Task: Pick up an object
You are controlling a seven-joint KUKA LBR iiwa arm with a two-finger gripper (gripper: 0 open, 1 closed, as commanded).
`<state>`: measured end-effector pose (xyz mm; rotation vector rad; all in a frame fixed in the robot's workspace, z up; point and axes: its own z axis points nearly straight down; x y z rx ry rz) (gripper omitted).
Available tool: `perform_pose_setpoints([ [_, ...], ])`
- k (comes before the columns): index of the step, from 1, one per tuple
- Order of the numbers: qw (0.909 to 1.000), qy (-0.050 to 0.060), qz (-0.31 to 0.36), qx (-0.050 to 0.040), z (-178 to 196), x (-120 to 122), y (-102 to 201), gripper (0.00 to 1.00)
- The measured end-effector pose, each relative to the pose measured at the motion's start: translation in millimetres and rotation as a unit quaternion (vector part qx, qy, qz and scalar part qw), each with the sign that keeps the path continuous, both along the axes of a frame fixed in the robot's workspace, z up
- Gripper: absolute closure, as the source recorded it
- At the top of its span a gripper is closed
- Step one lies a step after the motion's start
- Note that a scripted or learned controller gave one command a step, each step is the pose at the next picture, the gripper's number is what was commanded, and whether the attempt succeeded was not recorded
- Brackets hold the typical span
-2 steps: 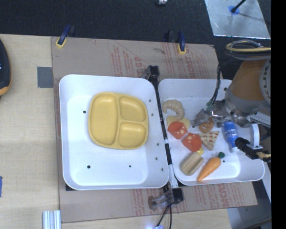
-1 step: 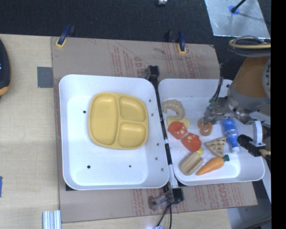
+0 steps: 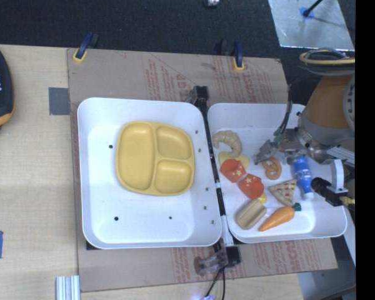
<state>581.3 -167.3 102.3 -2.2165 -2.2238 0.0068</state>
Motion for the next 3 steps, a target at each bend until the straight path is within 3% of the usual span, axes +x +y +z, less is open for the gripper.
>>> perform_pose_setpoints([
  [1,1.0,0.0,0.001,0.0,-10.7,-31.5,43.3,0.0],
  [2,1.0,0.003,0.0,0.0023,-11.2,-82.2,65.7,0.0],
  [3,1.0,0.0,0.0,0.0006,-0.7,-79.7,63.9,1.0],
])
